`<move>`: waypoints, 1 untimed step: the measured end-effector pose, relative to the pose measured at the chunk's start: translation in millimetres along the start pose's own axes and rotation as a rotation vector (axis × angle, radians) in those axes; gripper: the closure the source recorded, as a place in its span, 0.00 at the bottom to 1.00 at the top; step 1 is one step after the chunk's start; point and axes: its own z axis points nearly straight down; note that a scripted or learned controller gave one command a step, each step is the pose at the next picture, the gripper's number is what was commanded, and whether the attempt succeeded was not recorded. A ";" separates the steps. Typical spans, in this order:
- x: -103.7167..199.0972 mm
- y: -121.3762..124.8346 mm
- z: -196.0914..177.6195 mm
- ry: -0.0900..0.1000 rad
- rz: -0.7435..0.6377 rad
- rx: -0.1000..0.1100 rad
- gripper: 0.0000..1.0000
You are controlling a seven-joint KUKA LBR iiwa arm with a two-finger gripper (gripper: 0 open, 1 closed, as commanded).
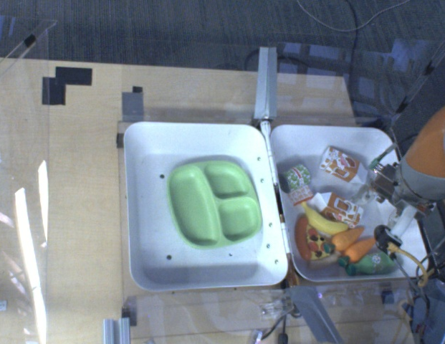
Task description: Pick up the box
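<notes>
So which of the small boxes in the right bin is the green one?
The box by the bin's left wall, beside the divider. Its printing is green and white; the other two boxes, one toward the back and one above the banana, are orange and white.

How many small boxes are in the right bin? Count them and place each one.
3. One box lies toward the far side of the right bin, a green-and-white box sits near the divider, and another box lies beside the banana. Others may be hidden.
</notes>
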 end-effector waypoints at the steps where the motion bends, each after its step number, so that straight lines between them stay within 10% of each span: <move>1: 50.1 28.8 14.4 0.004 0.309 -0.005 0.00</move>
